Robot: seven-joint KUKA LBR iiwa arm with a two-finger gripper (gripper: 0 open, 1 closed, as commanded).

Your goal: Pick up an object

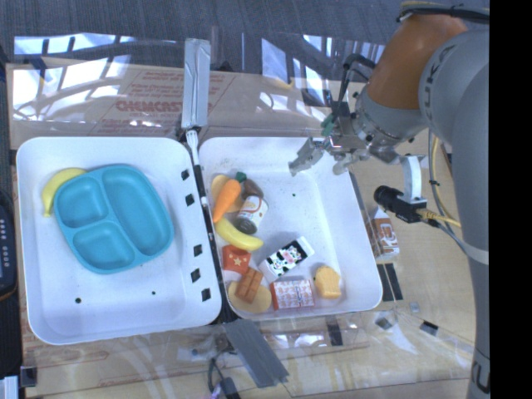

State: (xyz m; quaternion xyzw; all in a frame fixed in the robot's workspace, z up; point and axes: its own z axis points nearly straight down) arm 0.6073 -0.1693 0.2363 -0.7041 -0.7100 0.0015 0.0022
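One gripper [322, 161], fingers spread wide and holding nothing, hangs over the bare upper part of the right bin [362, 248], with the banana [238, 235] down-left of it, long axis running upper-left to lower-right, amid the clutter.

Two shallow white bins side by side on the bench. Left bin [33, 306]: a blue sectioned plate [112, 216], with a yellow banana [55, 185] tucked against its ten-o'clock edge. Right bin [357, 231]: toward its nine o'clock, a carrot [224, 198] touching a small can [249, 212], a second banana [237, 234] just below. Toward six o'clock, a cow-print carton [286, 258], a red packet [292, 293] and a yellow-orange piece [327, 282]. Gripper [322, 162] open over the bin's twelve-o'clock edge, nothing between the fingers, well apart from the clutter.
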